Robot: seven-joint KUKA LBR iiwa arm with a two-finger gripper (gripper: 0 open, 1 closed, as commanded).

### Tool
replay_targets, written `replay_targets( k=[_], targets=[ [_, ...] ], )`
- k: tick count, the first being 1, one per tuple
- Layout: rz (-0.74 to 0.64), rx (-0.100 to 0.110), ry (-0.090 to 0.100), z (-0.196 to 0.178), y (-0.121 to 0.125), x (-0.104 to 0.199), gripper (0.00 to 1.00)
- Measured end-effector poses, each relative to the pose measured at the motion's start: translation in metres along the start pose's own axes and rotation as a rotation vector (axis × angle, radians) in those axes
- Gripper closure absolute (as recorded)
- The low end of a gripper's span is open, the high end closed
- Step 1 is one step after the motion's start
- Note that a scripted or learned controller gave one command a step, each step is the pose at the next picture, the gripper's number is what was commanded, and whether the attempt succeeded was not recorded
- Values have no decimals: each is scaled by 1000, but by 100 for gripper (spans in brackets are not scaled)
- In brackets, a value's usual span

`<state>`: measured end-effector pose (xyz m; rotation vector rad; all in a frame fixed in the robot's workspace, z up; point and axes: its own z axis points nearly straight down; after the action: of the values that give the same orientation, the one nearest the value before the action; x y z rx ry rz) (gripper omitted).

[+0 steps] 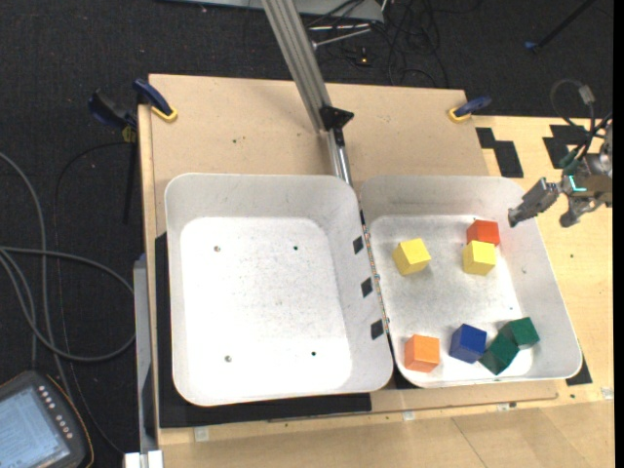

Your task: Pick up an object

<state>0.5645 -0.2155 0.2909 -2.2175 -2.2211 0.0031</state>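
Note:
Several small blocks lie in the right bin [546, 271]. A yellow block [412, 254] sits near its left side. A red block [483, 231] touches a second yellow block [479, 257] just in front of it. Along the front lie an orange block [421, 352], a blue block [468, 342] and two green blocks [524, 331] [500, 353] pressed together. My gripper [551, 208] hangs open over the bin's far right rim, to the right of the red block, with nothing between its fingers.
The left bin [185, 261] stands beside the right one, their rims meeting at the middle. A slanted metal pole [297, 52] comes down to the bench behind the bins. Clamps [154, 98] [468, 108] hold the board's far corners.

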Motion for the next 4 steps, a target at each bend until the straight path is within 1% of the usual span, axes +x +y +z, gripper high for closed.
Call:
replay_targets(
  k=[1, 2, 3, 4],
  targets=[
    [-2, -3, -1, -2, 1, 0, 0],
    [2, 3, 1, 62, 1, 2, 0],
    [3, 3, 1, 127, 0, 1, 0],
    [2, 0, 0, 170, 2, 2, 0]
  ],
)
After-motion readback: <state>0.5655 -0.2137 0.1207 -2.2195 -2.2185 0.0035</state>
